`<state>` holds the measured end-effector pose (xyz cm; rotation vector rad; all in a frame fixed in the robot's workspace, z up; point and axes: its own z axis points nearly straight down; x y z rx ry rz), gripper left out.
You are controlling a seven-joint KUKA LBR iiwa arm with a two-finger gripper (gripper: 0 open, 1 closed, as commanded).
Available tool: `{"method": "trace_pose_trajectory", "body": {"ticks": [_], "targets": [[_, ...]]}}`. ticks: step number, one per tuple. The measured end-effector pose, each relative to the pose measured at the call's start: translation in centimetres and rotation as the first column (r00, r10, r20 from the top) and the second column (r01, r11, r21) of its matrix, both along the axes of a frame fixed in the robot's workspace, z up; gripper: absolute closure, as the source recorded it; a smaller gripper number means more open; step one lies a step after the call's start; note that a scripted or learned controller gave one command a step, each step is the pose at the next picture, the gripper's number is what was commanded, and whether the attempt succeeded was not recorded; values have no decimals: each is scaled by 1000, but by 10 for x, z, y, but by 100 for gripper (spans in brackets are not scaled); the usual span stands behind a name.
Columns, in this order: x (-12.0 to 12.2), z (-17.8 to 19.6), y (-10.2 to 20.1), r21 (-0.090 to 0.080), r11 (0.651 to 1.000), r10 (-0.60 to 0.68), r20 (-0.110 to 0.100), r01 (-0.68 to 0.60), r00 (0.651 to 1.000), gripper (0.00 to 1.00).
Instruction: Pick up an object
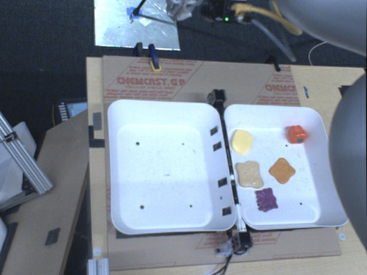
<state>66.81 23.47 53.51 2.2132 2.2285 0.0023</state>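
Note:
The right bin holds several small objects. A pale yellow oval piece lies near its left wall. A red-orange block sits at the far right. A flat orange piece, a beige slice and a purple piece lie closer to the front. My gripper hangs at the top of the view, well beyond the bins' far side and high above the bench, with nothing seen in it.
The left bin stands beside the right one, joined by a black clipped divider. The grey arm crosses the top right, and part of it looms at the right edge. A silvery sheet lies behind the bench.

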Motion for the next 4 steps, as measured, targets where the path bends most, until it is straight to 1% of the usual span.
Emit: {"method": "trace_pose_trajectory", "body": {"ticks": [1, 2, 3, 4], "targets": [[-61, 1, 0, 1, 1000, 1, -1, -1, 1000, 100], [-141, 2, -78, 0, 1000, -11, 1, 11, 1000, 100], [-114, 0, -22, 1, 1000, 1, 1, -1, 1000, 100], [-69, 0, 1, 0, 1000, -1, 2, 1, 1000, 100]]}}
